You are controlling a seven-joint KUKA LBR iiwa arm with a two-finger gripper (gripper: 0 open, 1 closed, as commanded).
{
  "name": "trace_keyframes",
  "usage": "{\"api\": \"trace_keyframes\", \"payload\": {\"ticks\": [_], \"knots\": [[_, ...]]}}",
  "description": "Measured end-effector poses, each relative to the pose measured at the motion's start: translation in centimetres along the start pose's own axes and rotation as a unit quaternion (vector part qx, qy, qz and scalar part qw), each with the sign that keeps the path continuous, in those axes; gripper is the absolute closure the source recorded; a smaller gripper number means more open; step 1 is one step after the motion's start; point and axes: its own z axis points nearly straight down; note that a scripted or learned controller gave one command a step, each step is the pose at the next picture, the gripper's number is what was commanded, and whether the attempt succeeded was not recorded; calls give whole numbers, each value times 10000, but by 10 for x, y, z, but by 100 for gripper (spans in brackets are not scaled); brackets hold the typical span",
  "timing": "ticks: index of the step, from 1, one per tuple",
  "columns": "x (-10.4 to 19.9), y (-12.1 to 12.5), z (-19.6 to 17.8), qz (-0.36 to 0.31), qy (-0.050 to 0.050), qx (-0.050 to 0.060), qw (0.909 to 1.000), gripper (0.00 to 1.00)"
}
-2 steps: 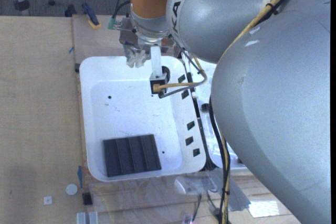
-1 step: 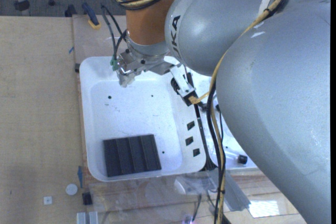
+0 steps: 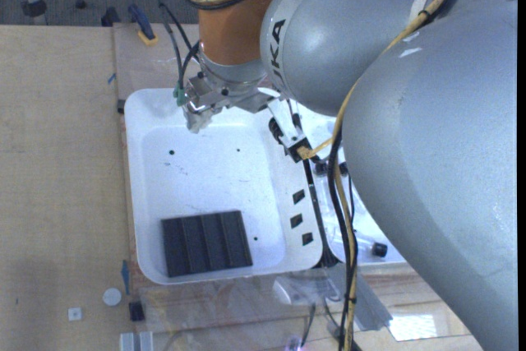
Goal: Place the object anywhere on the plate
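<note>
A dark grey ribbed rectangular plate (image 3: pixel 205 242) lies flat in the near part of the left white bin (image 3: pixel 148 177). My gripper (image 3: pixel 197 117) hangs over the bin's far left corner, well behind the plate, under the orange wrist band (image 3: pixel 234 4). A small green piece (image 3: pixel 177 95) shows at the gripper's left side; whether it is a held thing or part of the tool is unclear. The big grey arm (image 3: pixel 394 94) hides the whole right side of the view.
A sliver of the right bin (image 3: pixel 362 247) shows under the arm, with a small pale thing (image 3: pixel 379 249) in it. Black cables (image 3: pixel 316 201) hang along the divider between the bins. Small bits (image 3: pixel 111 297) lie on the wooden bench at the front left.
</note>
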Motion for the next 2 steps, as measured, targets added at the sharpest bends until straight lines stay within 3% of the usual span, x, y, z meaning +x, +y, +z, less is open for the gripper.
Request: {"api": "trace_keyframes", "payload": {"ticks": [1,2], "knots": [[8,-44,19,1127,-6,20,9936,100],[23,-70,-67,1243,-14,-3,9922,100]]}}
